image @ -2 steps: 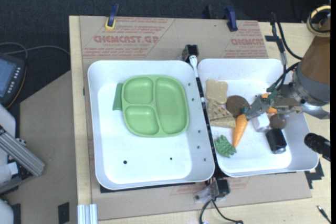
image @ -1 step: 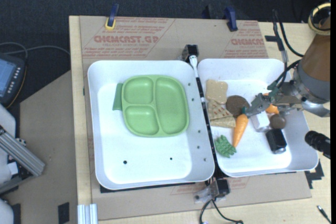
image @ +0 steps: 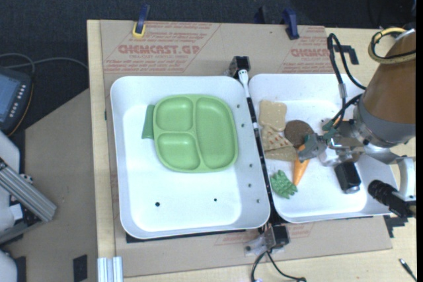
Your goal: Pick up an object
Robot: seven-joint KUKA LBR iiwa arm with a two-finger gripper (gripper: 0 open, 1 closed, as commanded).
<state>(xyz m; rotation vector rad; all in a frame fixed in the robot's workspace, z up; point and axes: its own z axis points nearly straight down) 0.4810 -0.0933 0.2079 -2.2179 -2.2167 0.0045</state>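
item: orange carrot, right bin, middle of the floor, towards the near wall.
- long axis: almost straight up and down the view, leaning a little. thick end up and slightly right, narrow tip down and slightly left, aimed at the near wall.
- neighbours: green leafy piece just beside the tip on the left; brown round piece above the thick end; tan cracker-like piece up and to the left; pale bread slice further up, near the far wall.

item: gripper, on the grey arm, low over the right bin.
- position: right at the carrot's thick end, beside the brown round piece.
- state: released or clenched cannot be told; a grasp on the carrot cannot be confirmed.

item: left bin.
- contents: green divided plate, three compartments, lying flat in the far half.
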